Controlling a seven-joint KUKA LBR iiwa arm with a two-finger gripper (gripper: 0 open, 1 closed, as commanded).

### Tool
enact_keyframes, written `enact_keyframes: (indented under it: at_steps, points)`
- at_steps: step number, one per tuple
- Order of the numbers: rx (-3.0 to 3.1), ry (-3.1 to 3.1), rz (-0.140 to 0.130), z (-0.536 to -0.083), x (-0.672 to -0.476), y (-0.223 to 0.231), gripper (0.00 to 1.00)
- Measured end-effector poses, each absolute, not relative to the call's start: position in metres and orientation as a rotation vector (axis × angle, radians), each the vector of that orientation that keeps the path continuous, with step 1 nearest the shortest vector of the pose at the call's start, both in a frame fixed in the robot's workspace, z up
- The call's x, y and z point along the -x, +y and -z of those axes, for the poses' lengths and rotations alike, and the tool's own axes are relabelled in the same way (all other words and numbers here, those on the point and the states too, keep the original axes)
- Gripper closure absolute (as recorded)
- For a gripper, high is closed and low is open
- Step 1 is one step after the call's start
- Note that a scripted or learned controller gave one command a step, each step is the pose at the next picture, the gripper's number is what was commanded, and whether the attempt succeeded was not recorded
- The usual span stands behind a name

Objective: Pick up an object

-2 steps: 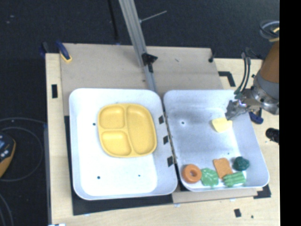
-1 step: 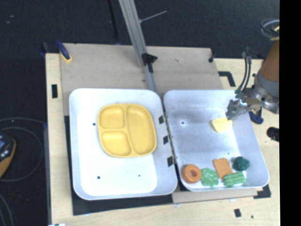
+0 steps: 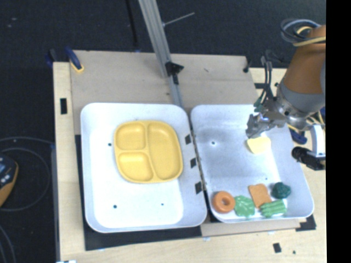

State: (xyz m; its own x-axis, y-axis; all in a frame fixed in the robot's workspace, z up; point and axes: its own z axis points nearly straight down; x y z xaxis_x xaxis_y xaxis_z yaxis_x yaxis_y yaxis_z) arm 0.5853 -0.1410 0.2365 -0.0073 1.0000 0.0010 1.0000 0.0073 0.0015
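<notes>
Our gripper (image 3: 256, 129) sits right at the pale yellow block (image 3: 259, 144) in the right bin (image 3: 219, 119); finger state we can't tell. We'd centre over the block, descend straight, close firmly, then lift slowly

Tan bench (image 3: 120, 78) with two white bins, left bin (image 3: 98, 201) beside right bin (image 3: 219, 119).

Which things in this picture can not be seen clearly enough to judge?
- Gripper, camera view: too small and blurred to tell how it stands, or whether it touches the yellow piece just below it.
- Arm: cut off by the right edge.
- Green items in the right bin: crowded together and blurred, shapes unclear.
- Dark object at the left edge: cut off by the frame.
</notes>
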Motion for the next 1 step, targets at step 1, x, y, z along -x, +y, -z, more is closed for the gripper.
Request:
enact_keyframes:
  at_steps: [1]
  points:
    - [-2.214,2.228,-0.001,-0.2283,-0.5917,-0.0932,1.0]
